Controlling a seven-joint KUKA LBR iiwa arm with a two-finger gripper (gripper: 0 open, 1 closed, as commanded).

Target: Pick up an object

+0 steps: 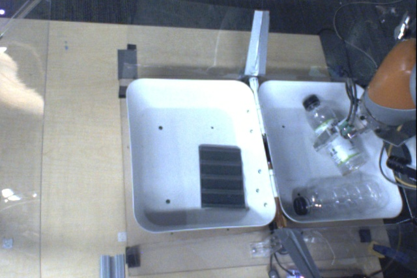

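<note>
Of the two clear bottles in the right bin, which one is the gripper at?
The upper bottle, lying slantwise with its black cap toward the bin's back. The gripper sits at its body. The other bottle lies along the front wall, apart from it.

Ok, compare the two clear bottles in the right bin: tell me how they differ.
The upper bottle lies diagonally, cap toward the bin's back, under the arm's wrist. The lower bottle lies along the front wall of the right bin, cap pointing left, away from the arm. The lower bottle looks longer. Both are clear plastic with dark caps.

2 clear bottles (329, 133) (339, 196) in right bin (283, 114); dark ridged block (221, 176) in left bin (169, 107).
</note>
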